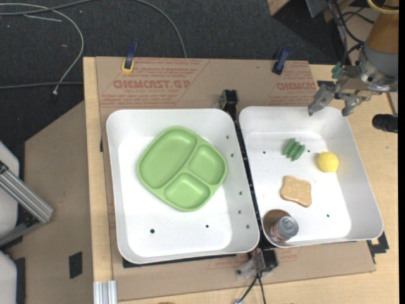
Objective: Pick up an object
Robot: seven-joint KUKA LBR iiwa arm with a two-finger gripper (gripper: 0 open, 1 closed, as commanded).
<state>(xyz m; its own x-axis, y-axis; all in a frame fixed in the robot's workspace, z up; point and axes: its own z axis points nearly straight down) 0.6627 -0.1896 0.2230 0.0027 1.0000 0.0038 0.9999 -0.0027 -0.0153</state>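
Observation:
In the right bin (354,201) lie a small green ridged piece (293,149), a yellow ball-like fruit (328,162), a tan slice of toast (297,190) and a clear cup with a brown base (281,227) at the near left corner. My gripper (332,102) hangs over the bin's far right edge, above and to the right of the green piece. Its two fingers are spread apart with nothing between them.
The left bin (126,220) holds a green divided plate (182,168). A black clamp (228,99) sits between the bins at the far side. Blue and yellow clips (130,55) pin the cardboard sheet (183,75) under the bins.

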